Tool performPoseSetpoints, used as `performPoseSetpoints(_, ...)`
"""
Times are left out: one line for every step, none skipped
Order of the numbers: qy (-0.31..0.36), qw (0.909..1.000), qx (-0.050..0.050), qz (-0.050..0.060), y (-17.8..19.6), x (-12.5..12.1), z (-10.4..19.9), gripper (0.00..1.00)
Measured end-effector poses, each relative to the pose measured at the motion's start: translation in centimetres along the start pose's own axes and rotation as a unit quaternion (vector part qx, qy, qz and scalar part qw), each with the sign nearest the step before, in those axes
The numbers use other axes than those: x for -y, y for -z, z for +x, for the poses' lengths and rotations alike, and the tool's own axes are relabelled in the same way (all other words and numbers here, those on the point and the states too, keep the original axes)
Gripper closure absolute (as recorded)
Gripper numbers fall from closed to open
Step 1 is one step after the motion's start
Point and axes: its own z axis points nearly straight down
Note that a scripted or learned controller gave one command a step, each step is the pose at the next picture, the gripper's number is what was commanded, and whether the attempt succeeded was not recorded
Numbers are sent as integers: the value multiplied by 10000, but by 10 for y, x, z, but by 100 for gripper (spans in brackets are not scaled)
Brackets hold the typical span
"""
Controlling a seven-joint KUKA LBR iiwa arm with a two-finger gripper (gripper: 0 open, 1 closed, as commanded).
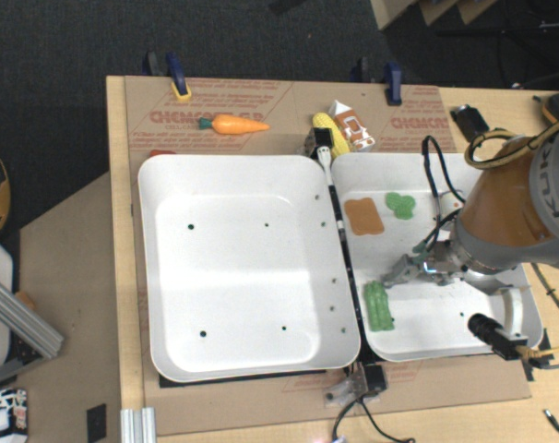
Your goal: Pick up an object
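Observation:
The right bin holds a flat brown square piece, a small green lumpy piece and a long green piece near its left wall. My gripper reaches in from the right and hangs low over the middle of this bin. It sits just above and to the right of the long green piece and below the brown square. I see nothing held in it. The grey arm with its orange band covers the bin's right part.
The left bin lies beside it. On the board behind the bins lie an orange carrot, a yellow corn cob and a small white and brown box. Two blue clamps hold the board's far edge. Black cables trail over the right bin.

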Motion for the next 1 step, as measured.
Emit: performPoseSetpoints(12,10000,20,-49,8,-52,17,0)
